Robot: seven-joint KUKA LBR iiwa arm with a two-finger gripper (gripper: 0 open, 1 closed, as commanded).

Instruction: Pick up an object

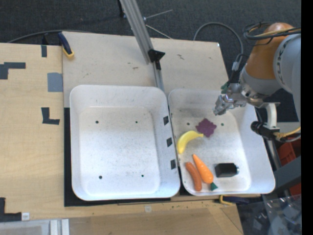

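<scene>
Slanted overhead look at a wooden desk (29,131) bearing a left bin (117,146) and a right bin (254,136), both shallow and white. Grey arm with orange band reaching in from the right, gripper (222,103) hanging over the far end of the right bin; too small and blurred to tell how wide its opening is, and nothing visible in its hold. All candidate objects in the right bin: a purple lumpy toy (206,127) nearest the gripper yet apart from it, a yellow banana (188,140) just beside that, two orange carrots (199,171) lying side by side and touching, a black block (226,170) near the carrots. Probable failures: closing on bare bin floor if lowered straight down from here, short of the purple toy; nudging the toy against the banana rather than straddling it; slipping off the banana's curve; catching both carrots at once and dropping them.
</scene>
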